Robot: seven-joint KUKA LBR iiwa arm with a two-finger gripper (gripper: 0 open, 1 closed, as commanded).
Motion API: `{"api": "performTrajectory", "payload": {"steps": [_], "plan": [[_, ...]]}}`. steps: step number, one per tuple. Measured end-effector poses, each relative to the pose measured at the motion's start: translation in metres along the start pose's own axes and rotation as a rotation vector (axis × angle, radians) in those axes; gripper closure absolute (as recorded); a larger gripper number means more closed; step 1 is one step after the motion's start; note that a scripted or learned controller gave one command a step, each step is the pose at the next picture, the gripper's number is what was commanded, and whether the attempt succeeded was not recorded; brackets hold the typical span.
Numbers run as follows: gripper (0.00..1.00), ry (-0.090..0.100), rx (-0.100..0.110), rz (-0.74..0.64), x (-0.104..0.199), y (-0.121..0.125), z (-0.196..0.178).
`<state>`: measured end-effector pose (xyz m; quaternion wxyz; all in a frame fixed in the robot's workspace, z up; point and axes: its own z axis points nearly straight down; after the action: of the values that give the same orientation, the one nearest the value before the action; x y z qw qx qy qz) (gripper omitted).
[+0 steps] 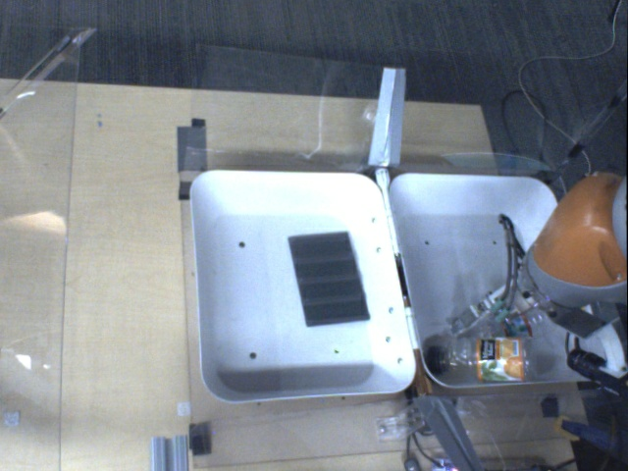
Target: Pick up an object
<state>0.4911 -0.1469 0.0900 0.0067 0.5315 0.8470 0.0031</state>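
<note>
Wooden counter (98, 292) is carrying both bins; I'm reaching into the right bin (461, 214), where the bottle (486, 358) is lying under my tool (505, 314); its state I cannot tell.

A clear plastic bottle (481, 357) with a dark cap and an orange-and-green label lies on its side along the near wall of the right-hand bin (461, 214).
</note>
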Motion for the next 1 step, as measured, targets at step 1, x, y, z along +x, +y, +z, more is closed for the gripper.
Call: {"api": "performTrajectory", "payload": {"steps": [1], "plan": [[0.00,0.000,-0.004,-0.025,0.0349,0.0615,0.0005]]}}
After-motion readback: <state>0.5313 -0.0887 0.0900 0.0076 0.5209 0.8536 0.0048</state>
